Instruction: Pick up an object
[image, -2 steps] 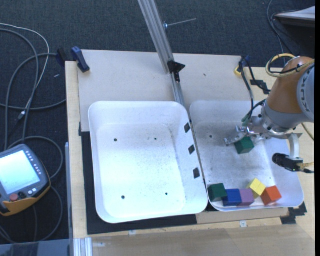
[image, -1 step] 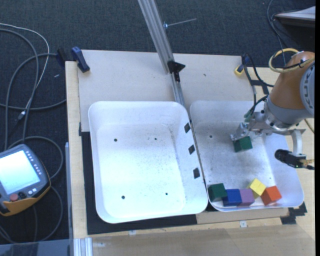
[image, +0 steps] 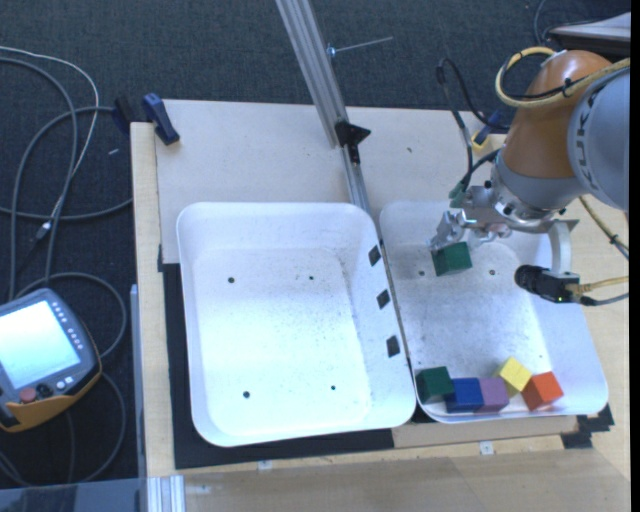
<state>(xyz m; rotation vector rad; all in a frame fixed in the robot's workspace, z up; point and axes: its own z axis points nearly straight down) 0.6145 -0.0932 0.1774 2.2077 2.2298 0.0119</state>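
While the two-finger gripper (image: 455, 237) pinches a small dark green cube (image: 452, 258) above the right white bin (image: 580, 345), five coloured blocks (image: 487, 388) sit well apart along its near edge.

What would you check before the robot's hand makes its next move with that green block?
1. Green block sits at the hand: ok.
2. Block firmly pinched: cannot tell.
3. Block lifted off the right bin: cannot tell.
4. Other blocks out of the way, in the near corner, dark green to orange: ok.
5. Left bin has room for a drop: ok.
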